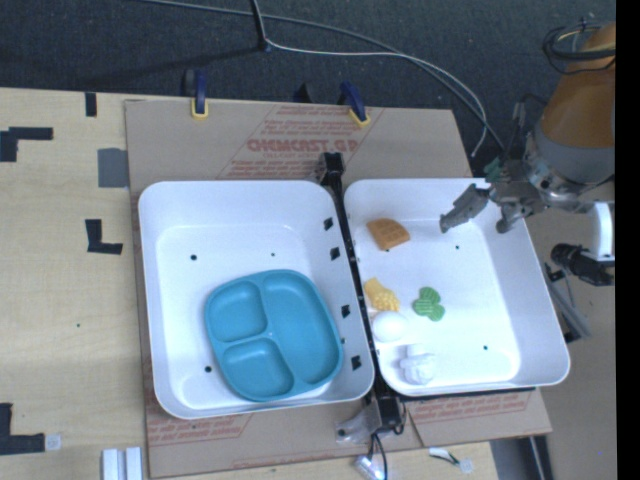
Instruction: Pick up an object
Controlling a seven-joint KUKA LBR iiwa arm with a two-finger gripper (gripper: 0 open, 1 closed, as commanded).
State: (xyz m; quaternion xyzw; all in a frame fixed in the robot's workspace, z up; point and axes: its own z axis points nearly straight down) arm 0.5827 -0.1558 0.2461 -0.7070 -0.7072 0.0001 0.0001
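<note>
Gripper (482, 211) hangs spread wide and empty over the right bin (520, 298), at its 1 o'clock corner; an orange food piece (388, 234) lies at its 10 o'clock, well apart.

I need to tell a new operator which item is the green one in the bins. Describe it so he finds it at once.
Look in the right-hand white bin, the one without the blue tray. Near its middle lies the small green object, right of the yellow piece. It is the only green thing among orange, yellow and white items.
</note>
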